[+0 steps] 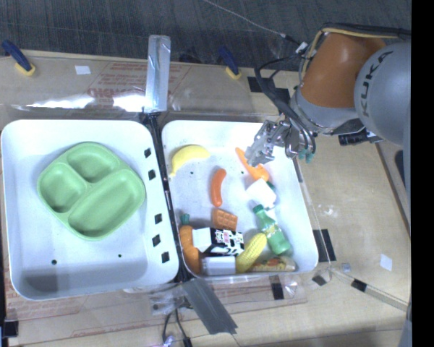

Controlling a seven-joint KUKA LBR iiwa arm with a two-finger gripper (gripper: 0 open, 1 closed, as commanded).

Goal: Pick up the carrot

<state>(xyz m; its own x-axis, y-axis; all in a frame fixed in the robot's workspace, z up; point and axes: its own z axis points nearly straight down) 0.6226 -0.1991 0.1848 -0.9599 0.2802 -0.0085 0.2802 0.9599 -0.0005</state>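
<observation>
Reaching in from the right, the grey arm [376, 63] with its orange band is seen over the far right corner of the right bin [304, 194]; the end effector [264, 149] is positioned just above the carrot [250, 163], which lies in the upper right part of that bin, slanted, its lower end close to a white bottle [261, 192]; whether the carrot is touched by the end effector cannot be told; whether the end effector is released or clenched cannot be told from this view; nothing is seen lifted clear of the bin. A yellow banana [189, 155] is seen at the bin's upper left; an orange sausage-shaped piece [217, 186] lies near the middle; a green bottle [273, 233] is placed below the white one; a corn cob [251, 251], a black-and-white carton [224, 240] and an orange block [224, 219] are crowded along the near edge; some items in that pile are too small to be identified. The left bin [29, 266] is occupied by a green divided plate [91, 189], set slightly left of centre; both bins are set side by side on the counter [362, 223], touching along the middle divider.
</observation>
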